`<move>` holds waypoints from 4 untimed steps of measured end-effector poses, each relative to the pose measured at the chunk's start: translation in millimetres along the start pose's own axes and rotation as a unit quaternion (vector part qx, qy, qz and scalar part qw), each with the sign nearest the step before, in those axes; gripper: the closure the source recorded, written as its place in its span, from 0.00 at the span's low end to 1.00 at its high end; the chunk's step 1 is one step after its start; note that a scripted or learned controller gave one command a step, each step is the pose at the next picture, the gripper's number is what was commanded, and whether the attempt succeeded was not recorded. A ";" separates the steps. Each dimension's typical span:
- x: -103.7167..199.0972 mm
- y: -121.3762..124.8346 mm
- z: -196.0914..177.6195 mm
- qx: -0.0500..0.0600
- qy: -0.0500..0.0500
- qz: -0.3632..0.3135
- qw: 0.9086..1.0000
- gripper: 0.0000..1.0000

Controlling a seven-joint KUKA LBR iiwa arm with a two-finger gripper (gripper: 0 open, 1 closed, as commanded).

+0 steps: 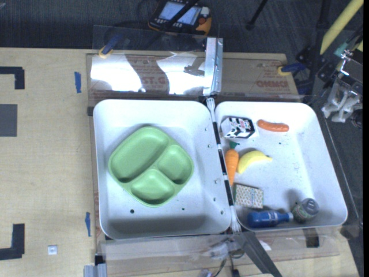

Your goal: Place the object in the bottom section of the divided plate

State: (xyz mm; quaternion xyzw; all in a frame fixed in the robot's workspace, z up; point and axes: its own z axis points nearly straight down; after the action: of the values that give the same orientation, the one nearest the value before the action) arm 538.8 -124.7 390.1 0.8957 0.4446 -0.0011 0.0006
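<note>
Camera view puts the claw (341, 104) way out on the right, a pale metal bit hanging past the right bin's (300, 166) outer edge, well apart from everything. Can't tell if it's wide or narrow from here, honestly.

Working inward, the right bin has seven things, one of each:
- a can (304, 209) and a blue bottle (268, 217) along the near wall
- a patterned pad (249, 196)
- a banana (252, 159) touching a carrot (231, 161), which hugs the middle divider
- a sausage (273, 126) and a black-and-white packet (237, 127) up at the far end

So whichever thing is to go on the plate sits in that bin. The bin's middle and right side are open floor.

The left bin (115, 212) has one green divided plate (151, 165) with three sections. Its bottom section (151, 188) faces the near wall, with open white floor all round it.
</note>
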 end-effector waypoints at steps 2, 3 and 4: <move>-93.2 21.0 -43.6 0.001 0.000 -0.165 0.986 1.00; -69.1 46.7 -43.6 -0.001 0.000 -0.158 0.987 1.00; -67.6 48.4 -53.0 -0.002 -0.001 -0.159 0.987 1.00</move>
State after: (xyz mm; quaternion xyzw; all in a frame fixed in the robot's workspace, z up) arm 536.5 -207.7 443.3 0.8134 0.5817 -0.0012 0.0029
